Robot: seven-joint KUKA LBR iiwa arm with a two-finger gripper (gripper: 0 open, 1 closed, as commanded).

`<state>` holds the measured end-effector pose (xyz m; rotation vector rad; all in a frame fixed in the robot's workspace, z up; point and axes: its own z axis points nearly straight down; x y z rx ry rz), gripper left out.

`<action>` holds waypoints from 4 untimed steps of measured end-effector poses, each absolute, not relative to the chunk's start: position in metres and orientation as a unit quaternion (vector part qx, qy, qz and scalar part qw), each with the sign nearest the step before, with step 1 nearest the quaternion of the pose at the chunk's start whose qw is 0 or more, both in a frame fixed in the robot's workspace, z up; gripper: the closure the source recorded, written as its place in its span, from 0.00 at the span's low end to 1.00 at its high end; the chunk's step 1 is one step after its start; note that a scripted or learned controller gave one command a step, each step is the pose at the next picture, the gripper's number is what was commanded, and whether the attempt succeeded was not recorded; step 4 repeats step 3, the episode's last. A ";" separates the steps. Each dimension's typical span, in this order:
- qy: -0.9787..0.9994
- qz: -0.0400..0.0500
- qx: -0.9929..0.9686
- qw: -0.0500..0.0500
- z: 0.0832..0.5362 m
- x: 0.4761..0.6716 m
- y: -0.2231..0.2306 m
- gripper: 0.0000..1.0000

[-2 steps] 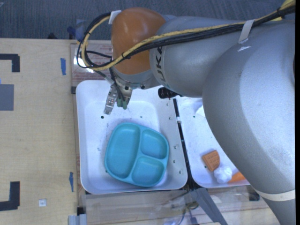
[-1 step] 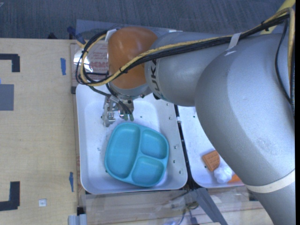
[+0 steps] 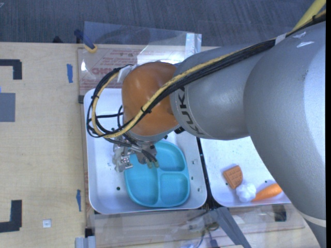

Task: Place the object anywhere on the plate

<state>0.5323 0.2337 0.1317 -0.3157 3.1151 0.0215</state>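
Hand (image 3: 135, 156) over blue plate (image 3: 158, 182) in left bin (image 3: 98, 190); grip state unclear. Plywood worktop (image 3: 39, 138), grey carpet floor (image 3: 155, 6).

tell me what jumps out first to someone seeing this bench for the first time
The big grey arm with its orange band fills the upper right, reaching over the left bin. Below its hand lies a bright blue divided plate. The right bin holds small orange and white items.
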 end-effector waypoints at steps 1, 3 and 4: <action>0.978 0.001 -0.210 0.007 0.227 0.613 0.165 1.00; 0.979 0.002 -0.203 0.005 0.173 0.571 0.132 1.00; 0.979 0.002 -0.203 0.005 0.173 0.571 0.132 1.00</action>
